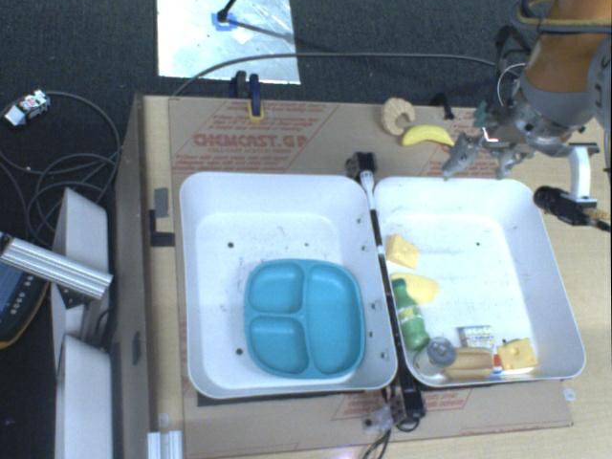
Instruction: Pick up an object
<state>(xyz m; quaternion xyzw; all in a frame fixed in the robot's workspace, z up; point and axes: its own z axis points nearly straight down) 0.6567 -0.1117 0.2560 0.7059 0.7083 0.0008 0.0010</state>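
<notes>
Nearest you, along the front edge of the right bin (550,285), sit the pickable things: a grey-capped piece (440,352), a tan roll (469,363), a small printed box (476,337) and a yellow block (517,354). Just behind them a green bottle (412,319) lies with its long axis running front to back, close to the divider, with two yellow pieces (403,252) beyond it.

Your gripper (481,157) hangs over the bin's far rim, with two dark fingers (457,158) spread apart and nothing between them. Everything you could take lies toward the camera and slightly left of it, well apart from the fingers.

Between them the white floor is bare, so you have room to travel. The front cluster is crowded, touching in places; the bottle looks the easier target. A yellow banana (426,136) rests outside on the cardboard bench (287,132). The left bin (206,285) holds a blue tray (305,316).
</notes>
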